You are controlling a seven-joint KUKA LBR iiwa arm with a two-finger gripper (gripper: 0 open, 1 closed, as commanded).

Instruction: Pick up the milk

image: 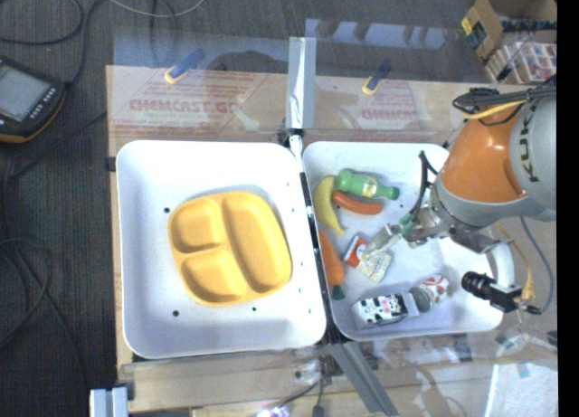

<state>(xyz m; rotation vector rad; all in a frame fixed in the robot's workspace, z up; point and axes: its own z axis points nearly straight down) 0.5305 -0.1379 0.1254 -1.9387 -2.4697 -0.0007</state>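
Gripper poised low, jaw state impossible to tell; milk just below-left of jaws, presumably lined up for grasping among crowded toys

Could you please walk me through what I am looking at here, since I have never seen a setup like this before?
This is one picture from a camera fixed above a bench, looking down at a slant. The grey and orange shape on the right is a robot arm that a program moves; its gripper reaches into the right bin. Its job is to pick up the milk.

The left bin holds a yellow tray with compartments. In the right bin lie toy groceries: a green bottle, a banana, a red chilli, a carrot, a small carton, probably the milk, just below the gripper, a black and white carton and a small jar.

I cannot tell whether anything is held yet.
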